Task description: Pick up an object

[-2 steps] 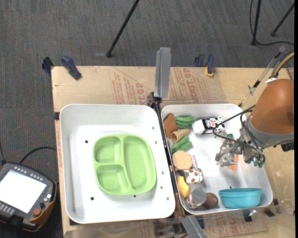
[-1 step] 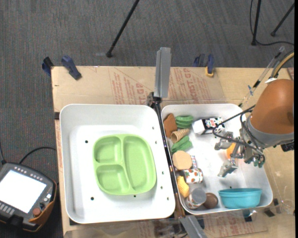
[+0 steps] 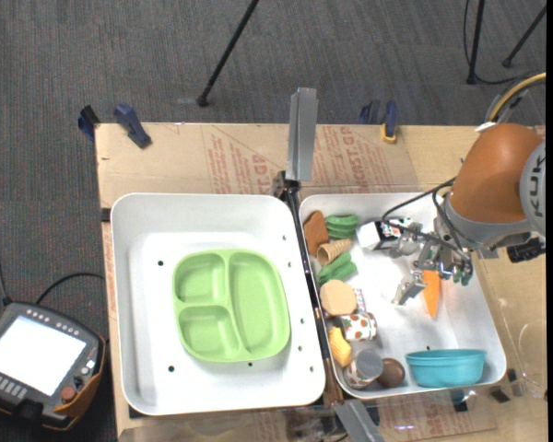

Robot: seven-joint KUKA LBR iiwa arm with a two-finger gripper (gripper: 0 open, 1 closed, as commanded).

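Observation:
My gripper (image 3: 432,286) hangs low over the right bin (image 3: 479,316), in its right middle part, under the orange-banded wrist. Its fingers (image 3: 407,290) stand open and spread. An orange carrot (image 3: 431,298) lies upright in the view between them, and they are not closed on it. Just left of the gripper lies a white and black item (image 3: 378,234).
The right bin's left side holds several toy foods: green pieces (image 3: 341,225), a tan bun (image 3: 337,297), a patterned cup (image 3: 358,325) and a can (image 3: 367,366). A blue bowl (image 3: 445,366) sits at its front right. A green divided plate (image 3: 230,304) lies in the left bin (image 3: 138,247).

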